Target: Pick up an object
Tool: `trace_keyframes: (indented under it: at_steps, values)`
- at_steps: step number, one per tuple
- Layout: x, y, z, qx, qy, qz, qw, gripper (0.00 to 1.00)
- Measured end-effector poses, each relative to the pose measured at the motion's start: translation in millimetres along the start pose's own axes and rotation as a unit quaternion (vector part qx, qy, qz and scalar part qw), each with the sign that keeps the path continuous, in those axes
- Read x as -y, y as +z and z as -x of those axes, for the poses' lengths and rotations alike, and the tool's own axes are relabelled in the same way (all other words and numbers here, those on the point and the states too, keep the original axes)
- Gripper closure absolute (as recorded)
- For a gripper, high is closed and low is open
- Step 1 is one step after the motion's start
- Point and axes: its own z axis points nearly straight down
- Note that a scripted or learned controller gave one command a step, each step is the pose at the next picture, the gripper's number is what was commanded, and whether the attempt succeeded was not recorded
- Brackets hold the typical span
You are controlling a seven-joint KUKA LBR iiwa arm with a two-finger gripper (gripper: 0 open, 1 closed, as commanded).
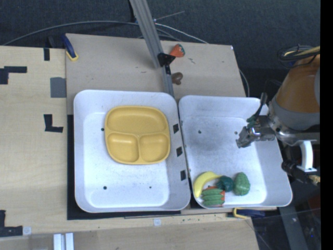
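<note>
Your gripper (243, 139) hovers over the right bin (218, 119); I cannot tell its state, but nothing shows in it. Below it, at the near edge, sit the banana (203, 180), a green toy (241, 184) and others, likely light, hard, slippery. Take the banana mid-curve.
</note>
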Motion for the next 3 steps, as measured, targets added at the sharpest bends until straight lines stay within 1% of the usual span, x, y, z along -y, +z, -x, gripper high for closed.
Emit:
trace_keyframes:
  at_steps: [1,2,3]
  values:
    - [-0.3,-7.1,-0.3,-0.001,0.0,-0.002,1.0,1.0]
    - [-5.9,-16.1,-50.3,-0.002,-0.003,-0.002,1.0,1.0]
    - [-16.6,-5.8,-103.9,-0.002,-0.003,-0.004,1.0,1.0]
